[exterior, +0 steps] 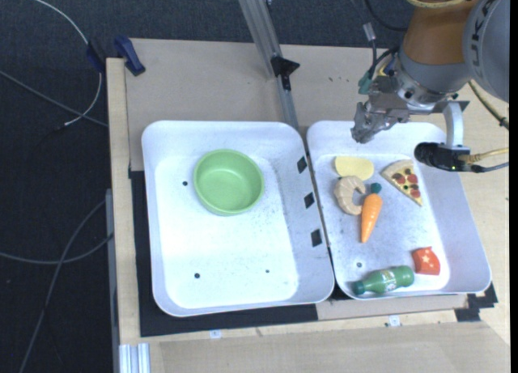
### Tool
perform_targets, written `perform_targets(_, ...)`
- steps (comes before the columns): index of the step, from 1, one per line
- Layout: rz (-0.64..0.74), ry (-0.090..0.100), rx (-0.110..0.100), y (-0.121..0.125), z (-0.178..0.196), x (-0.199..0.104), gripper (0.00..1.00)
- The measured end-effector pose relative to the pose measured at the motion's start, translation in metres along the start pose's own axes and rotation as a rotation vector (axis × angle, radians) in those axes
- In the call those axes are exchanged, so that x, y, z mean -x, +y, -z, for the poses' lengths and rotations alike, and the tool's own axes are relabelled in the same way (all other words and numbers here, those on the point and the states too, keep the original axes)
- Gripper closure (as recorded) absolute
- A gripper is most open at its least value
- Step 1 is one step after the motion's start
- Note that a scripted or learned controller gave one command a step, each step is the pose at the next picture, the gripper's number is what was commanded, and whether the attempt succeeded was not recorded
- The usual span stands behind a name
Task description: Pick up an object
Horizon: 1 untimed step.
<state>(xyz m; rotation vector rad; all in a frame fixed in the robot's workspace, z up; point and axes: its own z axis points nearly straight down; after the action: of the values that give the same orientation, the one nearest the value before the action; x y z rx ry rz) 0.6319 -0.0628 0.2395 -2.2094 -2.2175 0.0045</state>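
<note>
Two white bins sit side by side on the bench. The left bin [170, 282] holds a green bowl [229, 180] toward its 11 o'clock corner. The right bin [469, 234] holds the toys: a yellow piece [354, 167] near 11 o'clock, a tan croissant [349, 195] just below it, and a carrot [370, 216] leaning against the croissant's right side, its tip pointing to 6 o'clock. A pizza slice [404, 181] lies toward 1 o'clock, apart from the carrot. A red piece [426, 260] sits near 5 o'clock, and a green bottle [383, 281] lies on its side at 6 o'clock along the near rim. The gripper [362, 133] hangs over the bin's 11 o'clock rim, just above the yellow piece, with nothing visible between its tips; whether they are apart or together I cannot tell.
</note>
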Motion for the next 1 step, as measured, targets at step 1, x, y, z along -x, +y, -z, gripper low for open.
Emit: perform_targets(1,0.002,0.000,-0.001,-0.0201,0.0051,-0.0544,1.00)
